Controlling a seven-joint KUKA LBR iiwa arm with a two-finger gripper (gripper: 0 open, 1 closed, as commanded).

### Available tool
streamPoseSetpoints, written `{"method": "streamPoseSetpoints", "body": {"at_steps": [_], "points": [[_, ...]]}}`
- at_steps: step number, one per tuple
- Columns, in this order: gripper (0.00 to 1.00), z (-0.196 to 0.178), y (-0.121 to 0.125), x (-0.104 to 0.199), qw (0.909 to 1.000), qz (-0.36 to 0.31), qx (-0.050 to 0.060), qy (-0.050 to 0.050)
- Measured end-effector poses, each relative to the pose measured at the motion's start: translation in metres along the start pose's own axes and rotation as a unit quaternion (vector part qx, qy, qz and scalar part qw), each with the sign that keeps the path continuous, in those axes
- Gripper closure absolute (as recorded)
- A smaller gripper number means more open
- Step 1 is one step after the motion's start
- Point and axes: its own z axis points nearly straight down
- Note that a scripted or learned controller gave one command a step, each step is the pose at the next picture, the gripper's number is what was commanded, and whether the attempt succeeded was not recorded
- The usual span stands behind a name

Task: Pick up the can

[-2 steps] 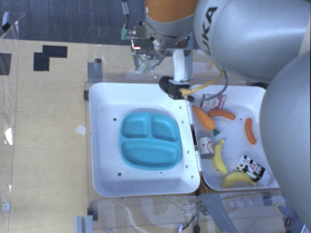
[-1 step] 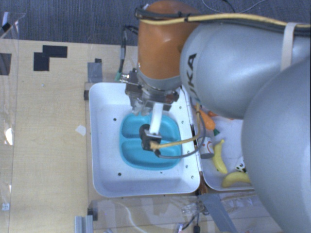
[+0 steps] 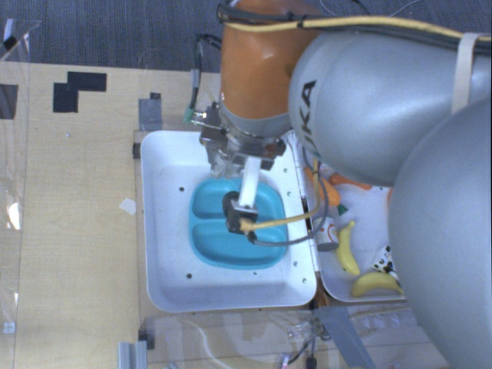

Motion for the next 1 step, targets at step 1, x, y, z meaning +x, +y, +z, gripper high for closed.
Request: {"method": "streamPoseSetpoints", "body": {"at_steps": [1], "points": [[1.00,-0.0183,0.0391,0.0190,0.9800,0.199,0.000,-0.001]]}}
